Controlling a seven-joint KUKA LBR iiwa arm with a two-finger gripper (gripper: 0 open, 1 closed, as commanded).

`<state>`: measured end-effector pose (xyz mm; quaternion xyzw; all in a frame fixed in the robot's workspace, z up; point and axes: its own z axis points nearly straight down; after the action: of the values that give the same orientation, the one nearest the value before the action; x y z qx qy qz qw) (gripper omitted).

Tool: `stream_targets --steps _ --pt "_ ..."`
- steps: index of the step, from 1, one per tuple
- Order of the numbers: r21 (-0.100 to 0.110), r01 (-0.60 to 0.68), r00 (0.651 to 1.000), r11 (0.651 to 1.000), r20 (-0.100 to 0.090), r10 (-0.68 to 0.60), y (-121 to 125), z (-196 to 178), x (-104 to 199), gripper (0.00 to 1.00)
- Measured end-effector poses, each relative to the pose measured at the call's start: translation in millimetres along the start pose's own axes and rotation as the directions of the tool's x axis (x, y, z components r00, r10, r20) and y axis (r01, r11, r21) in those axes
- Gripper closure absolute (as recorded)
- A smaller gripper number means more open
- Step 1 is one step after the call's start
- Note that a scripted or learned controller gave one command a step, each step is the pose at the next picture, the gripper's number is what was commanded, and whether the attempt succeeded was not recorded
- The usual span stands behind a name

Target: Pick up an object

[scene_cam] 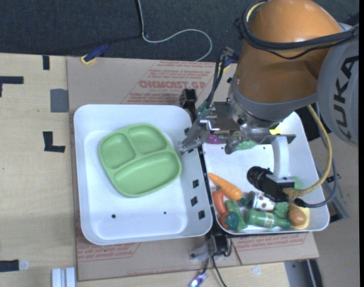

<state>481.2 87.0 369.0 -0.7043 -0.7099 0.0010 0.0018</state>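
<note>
My gripper [211,142] hangs over the far left corner of the right bin [308,154], close to the wall shared by the two bins. Its two grey fingers [191,139] stand spread apart, so it is open. A small magenta thing [214,139] shows in the gap, and I cannot tell whether it is touched. A pale green piece [248,143] lies just right of the fingers. An orange carrot [226,186] lies below the gripper. Several toy foods are heaped in the near corner, among them a green one [263,219] and a red-orange one [220,202].
The left bin [92,136] holds a green divided plate [140,159]. The orange-banded arm covers the right bin's far side. A brown-orange toy [297,216] lies in the right bin's near right corner. Cardboard lies under both bins.
</note>
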Motion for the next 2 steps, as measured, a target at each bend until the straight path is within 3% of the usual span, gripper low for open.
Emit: stream_targets --steps 1,2 --pt "-0.007 0.001 1.0 1.0 -0.001 -0.001 2.6 -46.9 63.4 0.0" --pt "0.001 -0.005 1.0 1.0 0.003 0.005 38.4 4.4 82.8 0.0"
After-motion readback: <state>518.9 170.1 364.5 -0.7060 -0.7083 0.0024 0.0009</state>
